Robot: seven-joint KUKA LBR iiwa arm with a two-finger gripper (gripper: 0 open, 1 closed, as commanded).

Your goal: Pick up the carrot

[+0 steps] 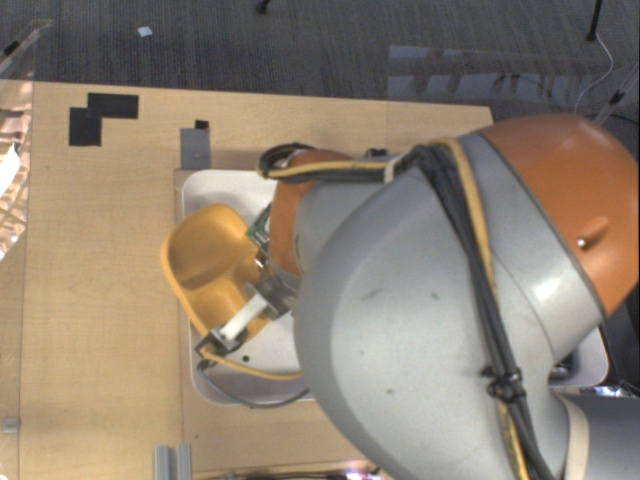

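Where the carrot lies can't be told tbh. It's probably hidden under the arm (430, 318), somewhere in the white bin (210, 188) beside the yellow bowl (205, 258). How open the grip is, or whether anything is held, can't be told either. For a decent grab, the bowl should be kept clear of, the carrot should be taken across its narrow width, and no lift should be started until it's properly pinched.

Legible text, labels, brands, numbers: none; sole marking is a plain black stepped patch (100, 118) on the pale wooden tabletop (90, 298), bearing no characters.
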